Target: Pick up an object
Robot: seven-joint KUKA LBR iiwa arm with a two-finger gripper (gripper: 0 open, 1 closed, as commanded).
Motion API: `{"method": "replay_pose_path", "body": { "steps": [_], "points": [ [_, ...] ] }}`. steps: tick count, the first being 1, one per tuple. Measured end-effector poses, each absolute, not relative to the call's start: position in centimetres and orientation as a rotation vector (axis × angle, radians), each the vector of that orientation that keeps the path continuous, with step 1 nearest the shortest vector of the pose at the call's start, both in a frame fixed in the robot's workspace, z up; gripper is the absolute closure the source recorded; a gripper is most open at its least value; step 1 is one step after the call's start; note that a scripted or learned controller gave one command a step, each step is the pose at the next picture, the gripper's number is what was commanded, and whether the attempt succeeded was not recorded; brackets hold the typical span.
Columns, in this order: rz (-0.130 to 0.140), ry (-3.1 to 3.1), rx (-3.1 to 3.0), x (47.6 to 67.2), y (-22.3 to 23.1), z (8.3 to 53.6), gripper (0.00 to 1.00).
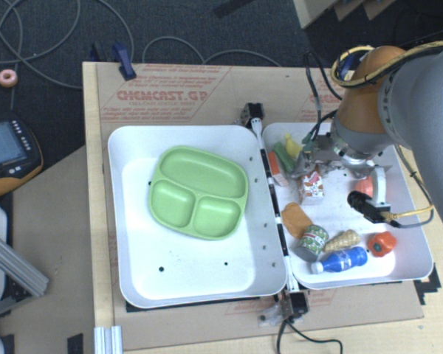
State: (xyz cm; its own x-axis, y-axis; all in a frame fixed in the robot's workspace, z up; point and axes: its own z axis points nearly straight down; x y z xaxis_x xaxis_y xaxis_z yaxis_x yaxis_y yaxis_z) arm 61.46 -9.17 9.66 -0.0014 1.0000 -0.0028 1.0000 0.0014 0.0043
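Observation:
My gripper (308,162) hangs low over the upper left part of the right bin (407,265). Just below its tip sits a small red and white carton (312,187), close to or touching the gripper; I cannot tell which. To its left lie a green and yellow toy (286,153) and a red piece (275,165). Toward the front are a brown bun (296,217), a green-labelled can (312,240), a pale cone (342,239), a blue bottle (345,259) and a red tomato (382,244). A red piece (363,185) shows beside the wrist.
The left bin (133,257) holds a green three-part plate (198,192). A black divider (272,198) runs between the bins. The arm's bulk covers the right bin's upper right corner. Cables and a handheld pendant (7,150) lie on the floor at left.

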Motion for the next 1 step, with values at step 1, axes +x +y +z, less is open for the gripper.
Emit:
{"method": "replay_pose_path", "body": {
  "steps": [1],
  "points": [
    [0.003, 2.223, 2.219, 57.57, -3.19, 18.53, 1.0]
  ]
}}
